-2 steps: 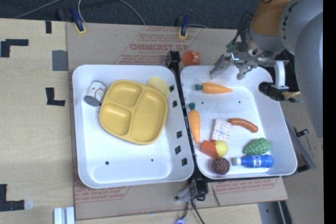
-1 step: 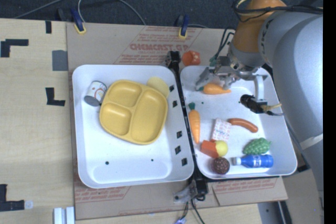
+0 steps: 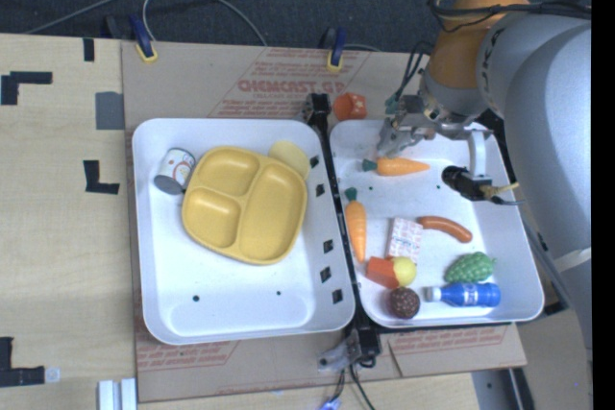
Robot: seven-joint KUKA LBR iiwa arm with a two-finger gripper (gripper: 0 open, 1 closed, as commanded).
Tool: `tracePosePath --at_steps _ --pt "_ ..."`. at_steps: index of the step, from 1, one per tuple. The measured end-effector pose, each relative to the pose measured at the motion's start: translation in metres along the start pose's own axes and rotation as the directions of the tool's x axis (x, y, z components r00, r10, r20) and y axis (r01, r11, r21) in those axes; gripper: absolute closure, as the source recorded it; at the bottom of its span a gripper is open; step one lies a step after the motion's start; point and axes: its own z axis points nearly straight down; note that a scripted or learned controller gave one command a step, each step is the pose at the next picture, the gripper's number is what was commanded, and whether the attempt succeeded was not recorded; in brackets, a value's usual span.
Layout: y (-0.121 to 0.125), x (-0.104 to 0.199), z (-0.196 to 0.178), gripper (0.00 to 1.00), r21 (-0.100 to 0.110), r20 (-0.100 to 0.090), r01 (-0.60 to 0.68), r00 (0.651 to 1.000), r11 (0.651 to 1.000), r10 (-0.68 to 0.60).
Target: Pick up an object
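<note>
- A carrot (image 3: 402,167) lies flat at the top of the right bin (image 3: 509,245), leaf end to the left; by its nearness to the gripper it looks like the likely target, though the task names no one object.
- The gripper (image 3: 396,137) sits just above the carrot's left end, close to it or touching it; whether it is released or clenched cannot be told from this angle.
- Nothing is seen lifted: the carrot rests on the bin floor, so the pick looks not yet done. What is left, by my reading, is a firm close on it and the raise.
- Others in the right bin: a second carrot (image 3: 356,230) by the inner wall, a sausage (image 3: 445,227), a patterned packet (image 3: 405,235), a red and yellow piece (image 3: 392,271), a dark ball (image 3: 404,302), a green bumpy piece (image 3: 470,267) and a blue bottle (image 3: 469,295).
- The left bin (image 3: 231,302) holds a yellow tray (image 3: 245,204) and a can (image 3: 174,171) beside it.
- An orange-red item (image 3: 349,106) sits on the tabletop just beyond the bins.
</note>
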Motion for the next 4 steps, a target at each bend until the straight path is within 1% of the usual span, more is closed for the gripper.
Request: tracePosePath --at_steps 1,2,3,4 --pt "0.000 0.000 0.000 0.00 0.001 0.000 0.000 1.000 1.000 0.000" --pt "0.000 -0.010 0.022 0.00 -0.003 0.004 -0.001 1.000 1.000 0.001" --pt "0.001 -0.009 0.011 1.00 -0.006 0.005 0.001 1.000 1.000 -0.001" --pt "0.001 -0.009 0.011 0.00 -0.005 0.005 0.001 1.000 1.000 -0.001"
